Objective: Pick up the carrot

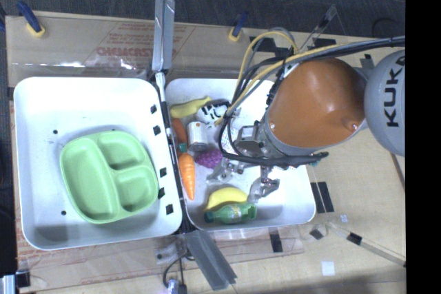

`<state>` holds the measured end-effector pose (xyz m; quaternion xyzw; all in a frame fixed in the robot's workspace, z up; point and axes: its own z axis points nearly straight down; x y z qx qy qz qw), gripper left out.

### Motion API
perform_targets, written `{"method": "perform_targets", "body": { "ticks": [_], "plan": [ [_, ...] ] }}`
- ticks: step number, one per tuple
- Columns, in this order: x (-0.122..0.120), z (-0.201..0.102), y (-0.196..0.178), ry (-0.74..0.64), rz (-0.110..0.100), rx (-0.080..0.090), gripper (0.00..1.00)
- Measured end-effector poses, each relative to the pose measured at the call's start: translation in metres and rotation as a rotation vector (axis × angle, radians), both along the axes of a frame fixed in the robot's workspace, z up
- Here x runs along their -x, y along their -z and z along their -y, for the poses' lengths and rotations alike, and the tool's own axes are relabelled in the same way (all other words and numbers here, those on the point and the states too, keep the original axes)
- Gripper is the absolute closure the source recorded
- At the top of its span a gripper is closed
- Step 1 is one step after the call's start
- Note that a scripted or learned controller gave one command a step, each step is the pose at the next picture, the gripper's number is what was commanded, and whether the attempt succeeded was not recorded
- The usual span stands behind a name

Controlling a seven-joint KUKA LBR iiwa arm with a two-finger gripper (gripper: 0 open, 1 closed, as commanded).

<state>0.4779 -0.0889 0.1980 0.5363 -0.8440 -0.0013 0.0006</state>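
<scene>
Bench of pale board, dark carpet beyond. Carrot (187, 175) lies against left wall of right bin (303, 213). Gripper (264, 187) hangs over that bin; its spread cannot be told. Green tray (110, 175) sits in left bin (34, 148).

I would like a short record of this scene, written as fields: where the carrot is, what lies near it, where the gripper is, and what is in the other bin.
carrot: lies in the right bin, along its left wall
neighbours: purple grapes to its right; yellow lemon and green item nearer the front; banana at the back
gripper: above the right bin, right of the carrot, apart from it
carrot held: no
left bin: holds a green divided plate
</scene>
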Motion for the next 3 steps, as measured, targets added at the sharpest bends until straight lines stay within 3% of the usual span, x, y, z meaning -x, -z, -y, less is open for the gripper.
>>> {"method": "perform_targets", "body": {
  "ticks": [1,2,3],
  "plan": [
    [0.0,-0.074,0.008,0.032,-0.001,0.001,0.0],
    [0.0,-0.009,0.008,0.082,0.001,0.0,0.0],
    [-0.001,-0.011,-0.01,-0.025,0.003,-0.001,0.0]
  ]
}}
